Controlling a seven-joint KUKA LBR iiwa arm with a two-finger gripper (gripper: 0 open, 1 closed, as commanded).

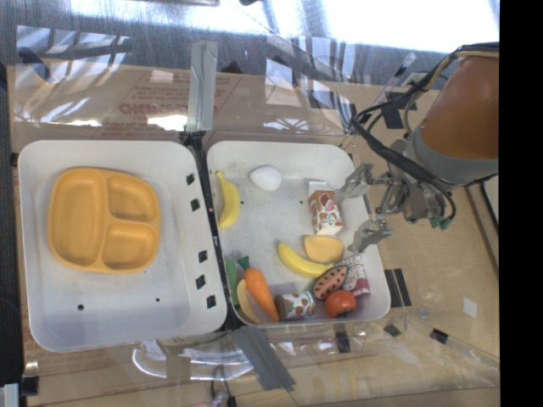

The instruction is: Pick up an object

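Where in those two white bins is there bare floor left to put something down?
Left bin: bare along the front, below the yellow tray. Right bin: a bare patch mid-floor, between the banana at the divider, the egg and the carton. The front right corner is crowded, around the carrot and tomato.

Faint red print on the cardboard sheet [144, 104] is too blurred to read.
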